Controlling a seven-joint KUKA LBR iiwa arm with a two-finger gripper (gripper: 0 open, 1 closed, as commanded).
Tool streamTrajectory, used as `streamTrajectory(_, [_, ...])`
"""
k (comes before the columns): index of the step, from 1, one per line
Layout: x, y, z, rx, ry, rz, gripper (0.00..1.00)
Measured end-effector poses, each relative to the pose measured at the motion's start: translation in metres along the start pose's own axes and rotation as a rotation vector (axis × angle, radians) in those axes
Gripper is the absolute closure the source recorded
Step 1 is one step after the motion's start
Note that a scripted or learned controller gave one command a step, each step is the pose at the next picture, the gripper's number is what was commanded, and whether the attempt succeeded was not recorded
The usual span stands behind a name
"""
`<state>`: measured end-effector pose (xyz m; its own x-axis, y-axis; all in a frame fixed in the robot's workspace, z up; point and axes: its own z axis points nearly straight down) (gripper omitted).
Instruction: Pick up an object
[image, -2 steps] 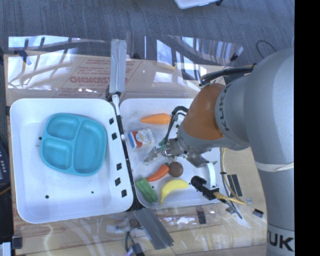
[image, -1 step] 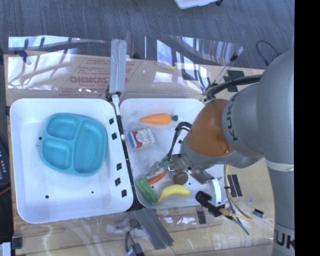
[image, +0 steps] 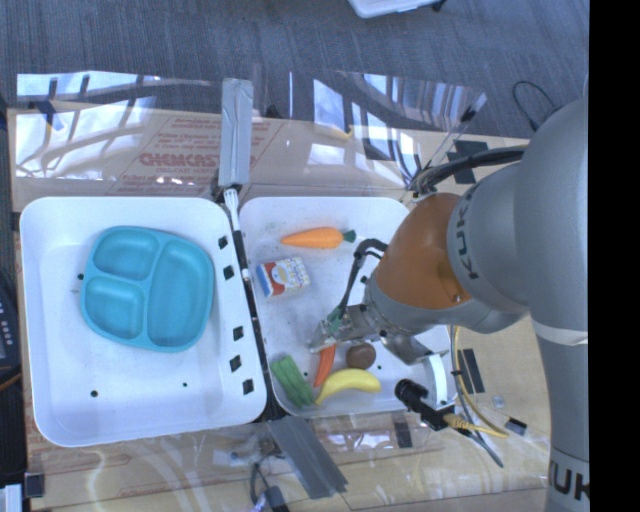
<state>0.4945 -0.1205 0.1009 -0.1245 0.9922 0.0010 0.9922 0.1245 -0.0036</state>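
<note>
The right bin (image: 380, 215) holds several toy foods. An orange carrot (image: 315, 238) lies near its far wall, and a small white carton (image: 282, 276) rests below it. At the near end lie a green vegetable (image: 292, 380), a yellow banana (image: 348, 383), a brown round piece (image: 360, 354) and a thin orange-red piece (image: 323, 366). My gripper (image: 333, 328) hangs low over the near part of this bin, just above the upper end of the orange-red piece and left of the brown piece. The wrist hides the right part of the bin.
The left bin (image: 40, 330) bears a blue divided plate (image: 148, 288). A ridge with black clips (image: 240, 300) separates the two bins. The bulky grey and orange arm (image: 450, 270) covers the right side of the right bin.
</note>
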Motion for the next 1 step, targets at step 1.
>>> streamTrajectory(1, [0.0120,0.0728,-0.1074,-0.004,-0.001,0.020,1.00])
